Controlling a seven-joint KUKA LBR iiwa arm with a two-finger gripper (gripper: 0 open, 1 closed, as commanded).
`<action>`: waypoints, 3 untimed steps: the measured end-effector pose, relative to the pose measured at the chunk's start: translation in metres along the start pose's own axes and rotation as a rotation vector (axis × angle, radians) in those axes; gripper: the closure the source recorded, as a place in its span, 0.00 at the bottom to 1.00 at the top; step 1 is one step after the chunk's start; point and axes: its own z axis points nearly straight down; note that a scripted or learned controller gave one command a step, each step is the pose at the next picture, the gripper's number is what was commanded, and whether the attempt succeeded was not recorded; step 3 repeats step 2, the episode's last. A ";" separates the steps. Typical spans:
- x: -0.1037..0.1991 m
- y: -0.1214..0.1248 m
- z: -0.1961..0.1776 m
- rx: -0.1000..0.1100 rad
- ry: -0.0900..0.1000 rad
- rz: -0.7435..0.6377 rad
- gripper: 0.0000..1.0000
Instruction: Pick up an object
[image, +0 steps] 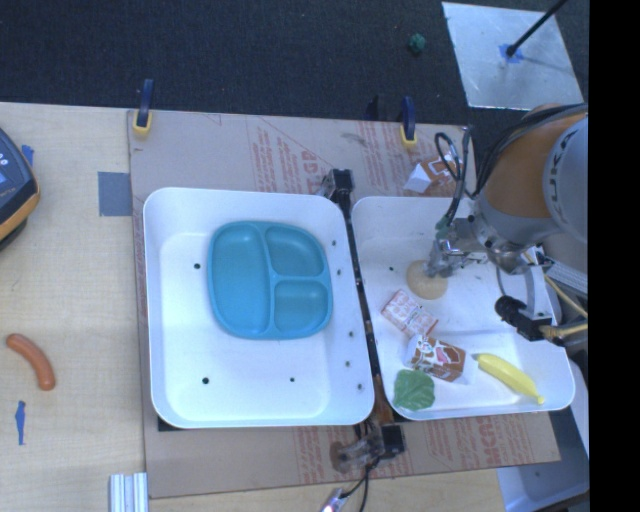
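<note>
The right bin (385, 215) holds a tan round object (426, 281), a pink-and-white packet (408, 312), a brown-and-white packet (438, 358), a green leafy piece (414, 390) and a yellow banana (508, 375). My gripper (441, 258) hangs low over the bin's upper middle, right above the tan round object and touching or nearly touching its top. The grey arm with its orange band (530, 170) reaches in from the right. The gripper's tips are too small and dark to read.
The left bin (170, 330) holds a blue divided plate (270, 278). A red sausage (32, 360) lies on the bench far left. A dark device (12, 185) sits at the left edge. Clamps (144, 108) pin the cardboard sheet at the back.
</note>
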 end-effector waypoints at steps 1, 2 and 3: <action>0.000 -0.001 0.002 0.003 0.000 0.000 0.00; 0.032 -0.005 0.010 -0.007 0.000 0.002 0.00; 0.032 -0.005 0.010 -0.007 0.000 0.002 0.00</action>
